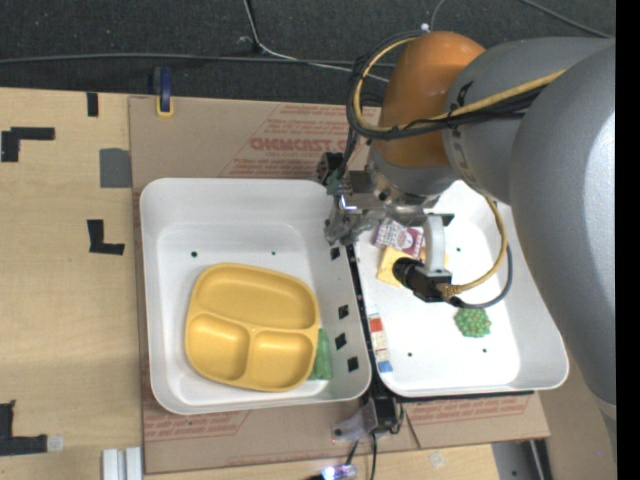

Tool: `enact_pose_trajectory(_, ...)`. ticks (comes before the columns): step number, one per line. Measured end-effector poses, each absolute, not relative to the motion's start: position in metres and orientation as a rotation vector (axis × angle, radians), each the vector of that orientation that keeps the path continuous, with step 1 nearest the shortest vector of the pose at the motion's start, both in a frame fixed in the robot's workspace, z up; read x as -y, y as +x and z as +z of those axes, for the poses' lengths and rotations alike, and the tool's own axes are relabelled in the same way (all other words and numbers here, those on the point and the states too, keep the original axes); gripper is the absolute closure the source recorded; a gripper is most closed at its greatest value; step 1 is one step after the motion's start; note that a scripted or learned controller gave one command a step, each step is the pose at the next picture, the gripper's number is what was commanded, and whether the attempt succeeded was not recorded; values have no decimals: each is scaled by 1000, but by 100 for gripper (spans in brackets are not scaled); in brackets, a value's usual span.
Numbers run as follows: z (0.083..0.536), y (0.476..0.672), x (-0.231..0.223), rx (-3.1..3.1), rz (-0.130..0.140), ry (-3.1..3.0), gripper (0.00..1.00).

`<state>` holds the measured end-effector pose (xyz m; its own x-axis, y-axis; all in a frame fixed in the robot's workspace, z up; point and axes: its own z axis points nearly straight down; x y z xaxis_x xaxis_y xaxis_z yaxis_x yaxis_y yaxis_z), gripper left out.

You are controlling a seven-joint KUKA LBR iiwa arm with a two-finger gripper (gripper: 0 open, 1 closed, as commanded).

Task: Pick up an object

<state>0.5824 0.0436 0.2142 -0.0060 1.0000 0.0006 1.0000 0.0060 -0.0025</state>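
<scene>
My gripper (341,220) hangs over the wall between the two bins, at its far end, under the orange wrist band. In the right bin (520,363), a purple and white packet (396,236) lies just right of the gripper, with a yellow piece (388,265) in front of it. A bumpy green ball (473,321) rests further right. A small red, white and blue box (378,338) lies along that bin's left wall. Nothing shows between the gripper's tips.
The left bin (165,268) holds a yellow divided plate (252,325) with a green item (322,355) wedged at its right side. The grey arm covers the right bin's far and right parts. Brown cardboard surrounds both bins.
</scene>
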Motion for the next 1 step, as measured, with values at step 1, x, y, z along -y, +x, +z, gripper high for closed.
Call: enact_pose_trajectory(1,227,594,-97,2229,-2,-2212,100)
